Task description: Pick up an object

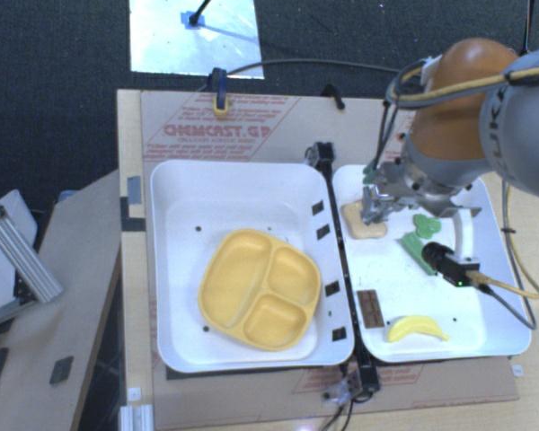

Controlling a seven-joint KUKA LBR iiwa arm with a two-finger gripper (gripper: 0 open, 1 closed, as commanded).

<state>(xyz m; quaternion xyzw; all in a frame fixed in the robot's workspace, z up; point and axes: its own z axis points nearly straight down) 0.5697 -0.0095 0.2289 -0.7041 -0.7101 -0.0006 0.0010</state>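
Observation:
My gripper (pixel 372 210) hangs over the upper left part of the right bin (pixel 485 330), its tips right at a tan toast-shaped piece (pixel 365 224). Whether the tips grip that piece cannot be made out. A green object (pixel 422 233) lies just right of the gripper, partly under the arm. A yellow banana (pixel 416 329) rests near the bin's front edge, and a small brown block (pixel 370 308) lies to its left. The grey arm with its orange band (pixel 463 74) covers the bin's upper right.
The left bin (pixel 175 205) holds a yellow divided plate (pixel 260 288). A black divider strip (pixel 334 241) runs between the bins. A black cable with a connector (pixel 453 268) crosses the right bin. A metal rail (pixel 18 250) leans at the far left.

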